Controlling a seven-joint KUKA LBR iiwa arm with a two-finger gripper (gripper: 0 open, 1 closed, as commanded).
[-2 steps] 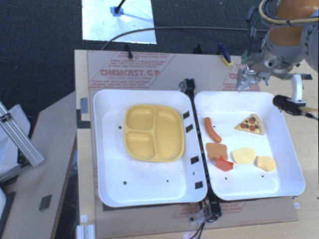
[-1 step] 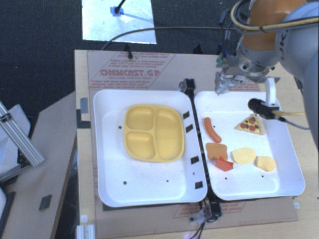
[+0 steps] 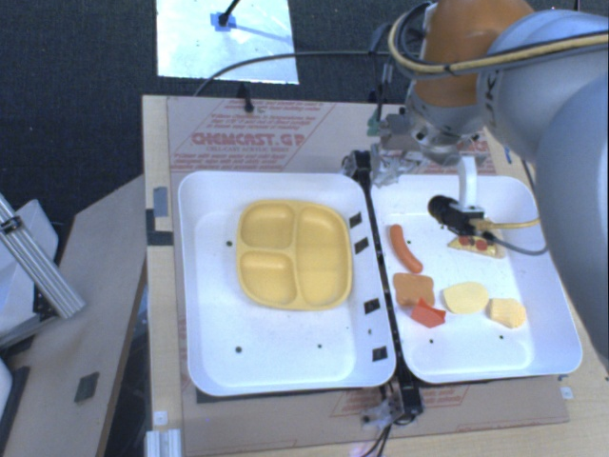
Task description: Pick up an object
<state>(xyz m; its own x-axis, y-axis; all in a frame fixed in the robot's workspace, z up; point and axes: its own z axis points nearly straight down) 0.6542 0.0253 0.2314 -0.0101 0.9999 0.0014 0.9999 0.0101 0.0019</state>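
Right bin (image 3: pixel 557 348), left part: toy sausage (image 3: pixel 404 248) lay slantwise, toast (image 3: pixel 413 288) just nearer. Looked light, stiff, smooth, likely to roll; best pinched across middle. Gripper (image 3: pixel 388 166) hung over bin's far-left corner; open or closed, could not tell.

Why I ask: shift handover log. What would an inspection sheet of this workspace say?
Surface: left bin and right bin, white, side by side.
Job's things: in right bin, sausage, brown slice, red wedge, pale disc, yellow chunk, pizza slice.
Clutter: yellow divided plate in left bin.
Gripper: at right bin's far edge, near the divider.
Cables: black cable behind bins; wires at front edge.
Surroundings: metal sheet, aluminium rail at left.
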